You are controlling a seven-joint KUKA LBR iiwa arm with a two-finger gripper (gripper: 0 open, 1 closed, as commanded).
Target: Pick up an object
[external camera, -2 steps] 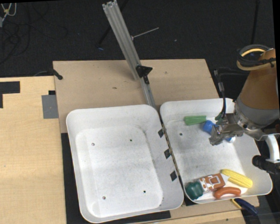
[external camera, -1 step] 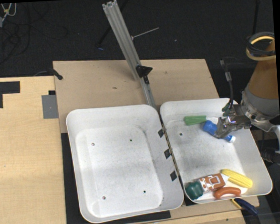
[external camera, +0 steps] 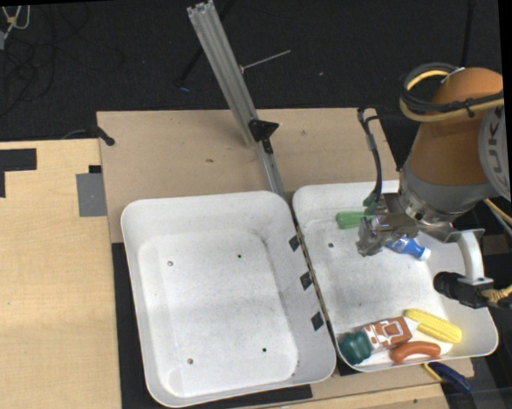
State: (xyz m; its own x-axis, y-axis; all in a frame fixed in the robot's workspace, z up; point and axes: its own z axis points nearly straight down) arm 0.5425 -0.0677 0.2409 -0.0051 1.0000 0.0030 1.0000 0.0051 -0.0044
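- Dark letters, seemingly "UK", stand on the grey arm (external camera: 497, 152) at the right edge, cut off
- The orange-and-white packet (external camera: 390, 331) bears print too small to read

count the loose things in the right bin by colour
green: 2, a block near the gripper and a dark green piece in the near corner
blue: 1, a small item
yellow: 1, a corn cob
orange and white: 1, a small box
orange-red: 1, a curved piece
total: 6
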